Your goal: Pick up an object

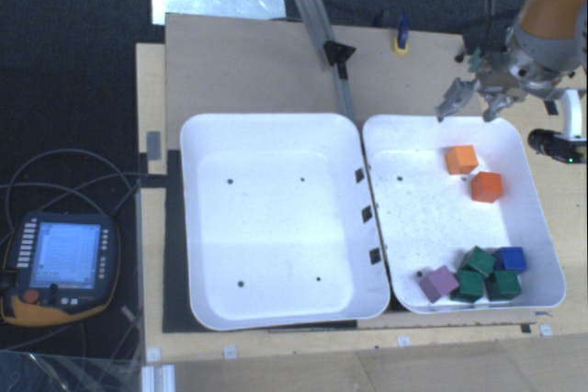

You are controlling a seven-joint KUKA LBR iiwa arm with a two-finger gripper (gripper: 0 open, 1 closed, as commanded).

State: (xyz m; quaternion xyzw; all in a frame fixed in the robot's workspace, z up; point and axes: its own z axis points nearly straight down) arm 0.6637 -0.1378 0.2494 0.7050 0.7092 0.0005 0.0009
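Dark carpet surrounds the bench, which carries two white bins. Left bin holds nothing; right bin holds two orange cubes near its far side and, well apart, a near-corner cluster of purple block, green blocks and blue block, partly overlapping. Tool hovers over the far rim, fingers spread, gripping nothing. A pendant lies left.

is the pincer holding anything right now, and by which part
Nothing is held: the pincer hangs open above the right white bin's far rim, nothing between its fingers.
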